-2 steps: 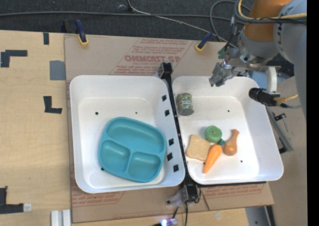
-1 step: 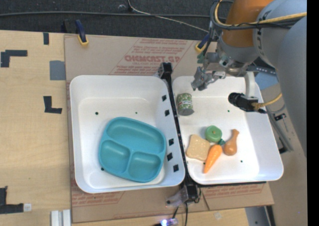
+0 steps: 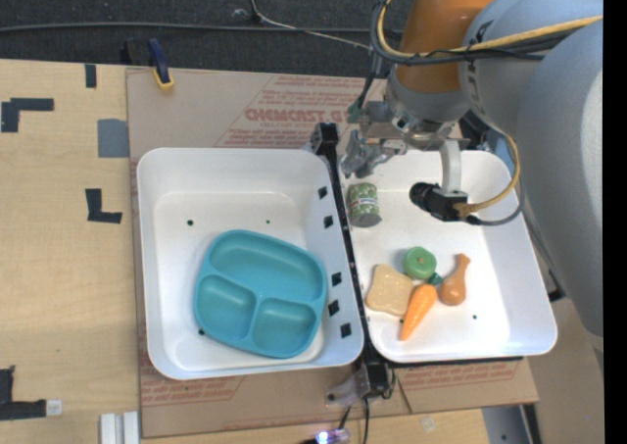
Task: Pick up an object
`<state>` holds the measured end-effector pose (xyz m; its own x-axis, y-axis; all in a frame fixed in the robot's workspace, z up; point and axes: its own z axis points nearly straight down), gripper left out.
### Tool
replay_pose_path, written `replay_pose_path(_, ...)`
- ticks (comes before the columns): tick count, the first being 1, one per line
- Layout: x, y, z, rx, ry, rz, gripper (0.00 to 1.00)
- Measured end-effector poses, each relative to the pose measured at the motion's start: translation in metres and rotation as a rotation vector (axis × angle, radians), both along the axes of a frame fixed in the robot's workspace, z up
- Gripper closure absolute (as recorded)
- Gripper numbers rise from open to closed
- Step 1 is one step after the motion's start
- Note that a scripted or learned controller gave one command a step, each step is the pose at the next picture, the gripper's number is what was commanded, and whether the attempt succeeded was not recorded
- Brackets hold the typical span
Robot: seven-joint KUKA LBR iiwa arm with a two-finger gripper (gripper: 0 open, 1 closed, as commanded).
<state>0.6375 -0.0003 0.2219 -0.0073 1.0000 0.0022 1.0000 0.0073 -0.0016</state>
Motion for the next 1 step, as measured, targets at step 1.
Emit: replay_pose_path(1,-0.0031,0.0630,-0.0064,-0.001,0.001,0.000,1.00)
